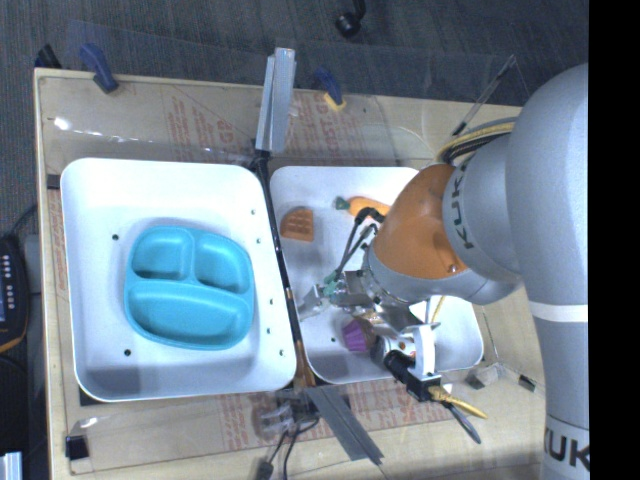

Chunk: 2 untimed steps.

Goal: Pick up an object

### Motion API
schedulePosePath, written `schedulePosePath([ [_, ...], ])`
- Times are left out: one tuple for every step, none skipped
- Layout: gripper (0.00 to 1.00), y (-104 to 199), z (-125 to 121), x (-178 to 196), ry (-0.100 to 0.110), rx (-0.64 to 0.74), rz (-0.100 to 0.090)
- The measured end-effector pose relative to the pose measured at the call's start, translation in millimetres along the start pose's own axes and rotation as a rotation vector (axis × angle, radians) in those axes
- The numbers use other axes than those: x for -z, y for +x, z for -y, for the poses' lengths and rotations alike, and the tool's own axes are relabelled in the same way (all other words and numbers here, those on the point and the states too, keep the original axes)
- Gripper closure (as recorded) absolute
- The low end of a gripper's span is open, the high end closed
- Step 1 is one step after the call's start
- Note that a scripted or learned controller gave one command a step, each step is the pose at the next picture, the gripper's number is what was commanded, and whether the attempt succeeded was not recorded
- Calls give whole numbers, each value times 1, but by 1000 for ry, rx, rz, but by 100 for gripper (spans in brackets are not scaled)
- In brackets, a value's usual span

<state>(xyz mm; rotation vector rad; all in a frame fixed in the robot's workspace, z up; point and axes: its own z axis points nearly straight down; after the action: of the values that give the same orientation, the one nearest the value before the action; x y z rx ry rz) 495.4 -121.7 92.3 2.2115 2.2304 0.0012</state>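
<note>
My gripper (340,300) hangs low in the right bin (462,353), near its left wall, below the orange band of the arm. A purple object (355,336) lies just under and in front of the gripper, partly hidden by it. A brown slice-shaped object (297,224) rests at the bin's back left. An orange carrot-like object (365,206) lies at the back, half covered by the arm.
The left bin (90,198) holds a blue divided plate (188,286). A raised rim (278,268) separates the two bins. The arm's bulk covers the right half of the right bin. Clamps and cables sit along the bench edges.
</note>
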Motion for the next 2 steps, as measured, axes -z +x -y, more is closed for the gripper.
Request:
schedulePosePath([
  [0,-21,-5,1,-1,0,0],
  [0,-48,17,1,-3,0,-1],
])
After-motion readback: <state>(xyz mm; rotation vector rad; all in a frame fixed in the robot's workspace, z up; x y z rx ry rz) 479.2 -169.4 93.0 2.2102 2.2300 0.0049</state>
